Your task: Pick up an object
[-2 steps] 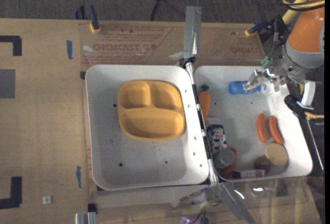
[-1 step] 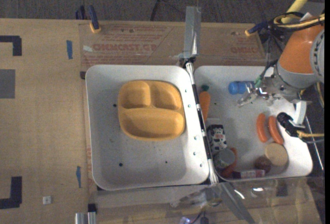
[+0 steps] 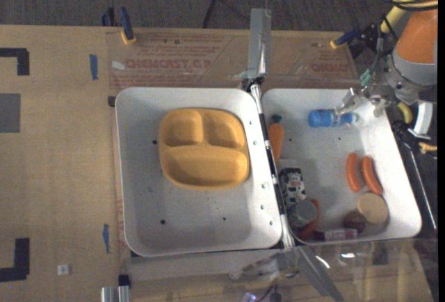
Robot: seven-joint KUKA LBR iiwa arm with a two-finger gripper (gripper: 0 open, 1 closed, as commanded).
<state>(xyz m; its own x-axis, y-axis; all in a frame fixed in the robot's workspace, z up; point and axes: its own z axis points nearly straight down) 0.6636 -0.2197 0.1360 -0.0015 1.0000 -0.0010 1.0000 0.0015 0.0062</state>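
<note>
At the near edge of the right bin (image 3: 410, 210) lie a round lid (image 3: 373, 207), a small cup (image 3: 304, 213) and a black-and-white carton (image 3: 293, 184). Two sausages (image 3: 363, 173) sit side by side further in, a carrot (image 3: 276, 140) by the divider. The yellow tray (image 3: 204, 147) rests in the left bin (image 3: 132, 175). Farthest, the claw (image 3: 356, 104) touches the blue bottle (image 3: 327, 117); whether it is clenched cannot be told.

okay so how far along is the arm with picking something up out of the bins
Early stage. Done: the end effector has reached the right bin, by the blue bottle. In hand: nothing visibly held; the bottle lies on the bin floor. Left: grasping and lifting. The carrot, sausages and yellow tray lie untouched.
</note>
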